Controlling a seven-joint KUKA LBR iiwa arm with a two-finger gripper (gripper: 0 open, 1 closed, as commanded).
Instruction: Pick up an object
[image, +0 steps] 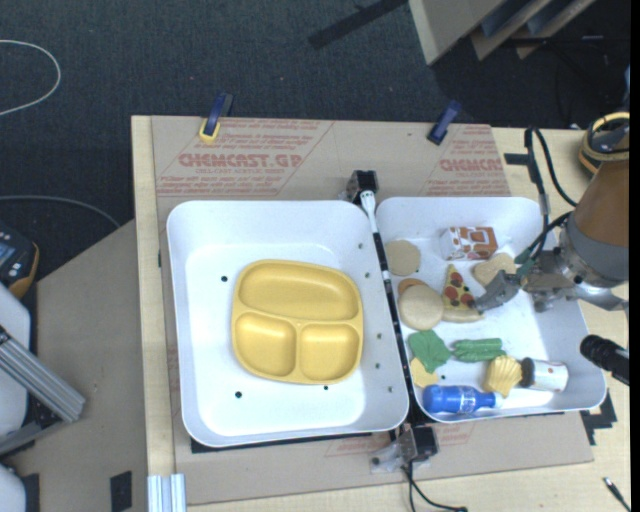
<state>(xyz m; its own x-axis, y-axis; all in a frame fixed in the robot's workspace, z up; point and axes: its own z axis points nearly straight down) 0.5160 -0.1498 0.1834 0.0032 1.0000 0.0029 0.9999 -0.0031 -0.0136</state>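
Observation:
The right bin (572, 318) holds several toy foods. Among them are a red and white box (470, 241), two tan round pieces (403, 257) (420, 306), a pizza slice (459, 291) and a tan biscuit (492, 269). My gripper (498, 290) reaches in from the right and hangs low over the middle of this bin. It sits just right of the pizza slice and below the tan biscuit. Nothing shows in its grasp. The grey arm with its orange band (606, 215) stands over the bin's right rim.
The front of the right bin holds a green leaf (429, 349), a green pod (477, 349), a yellow piece (504, 375), a blue bottle (456, 400) and a white tube (546, 376). A yellow divided plate (296, 320) lies in the left bin (200, 300).

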